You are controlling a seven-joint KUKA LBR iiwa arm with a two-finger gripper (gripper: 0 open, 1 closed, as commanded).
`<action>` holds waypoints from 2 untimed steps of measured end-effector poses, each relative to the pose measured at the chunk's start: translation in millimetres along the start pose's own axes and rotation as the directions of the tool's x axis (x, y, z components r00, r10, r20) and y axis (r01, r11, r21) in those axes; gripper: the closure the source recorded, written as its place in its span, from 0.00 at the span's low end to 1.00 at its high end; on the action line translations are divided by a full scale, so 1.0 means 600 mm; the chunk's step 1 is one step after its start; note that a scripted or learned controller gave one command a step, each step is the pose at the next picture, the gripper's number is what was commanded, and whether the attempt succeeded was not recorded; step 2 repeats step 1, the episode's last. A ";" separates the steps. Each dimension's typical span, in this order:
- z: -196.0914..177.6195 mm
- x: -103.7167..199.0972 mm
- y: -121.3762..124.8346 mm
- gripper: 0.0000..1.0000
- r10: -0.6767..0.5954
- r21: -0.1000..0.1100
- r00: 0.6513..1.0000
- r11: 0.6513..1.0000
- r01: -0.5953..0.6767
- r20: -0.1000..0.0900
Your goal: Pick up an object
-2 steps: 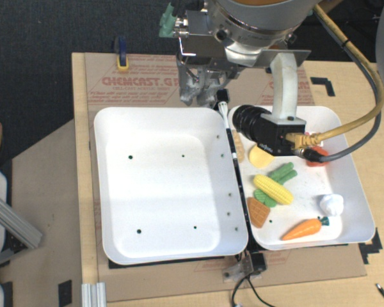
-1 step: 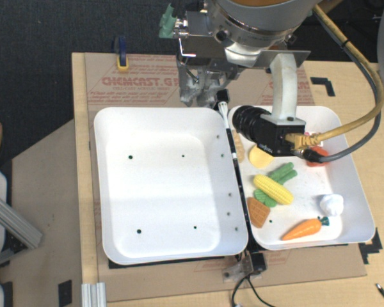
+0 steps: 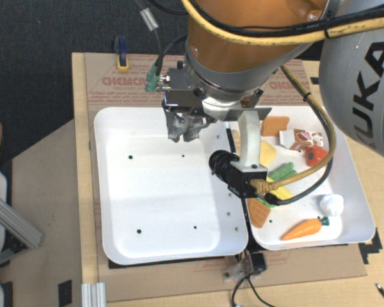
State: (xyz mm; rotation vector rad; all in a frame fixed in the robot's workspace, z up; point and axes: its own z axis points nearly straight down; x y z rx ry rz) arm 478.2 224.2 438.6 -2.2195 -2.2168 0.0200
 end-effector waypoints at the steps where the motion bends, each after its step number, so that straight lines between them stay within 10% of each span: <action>1: 0.029 0.000 0.001 1.00 0.000 -0.007 1.000 1.000 0.000 -0.004; 2: 0.029 0.000 0.001 1.00 0.000 -0.007 1.000 1.000 0.000 -0.004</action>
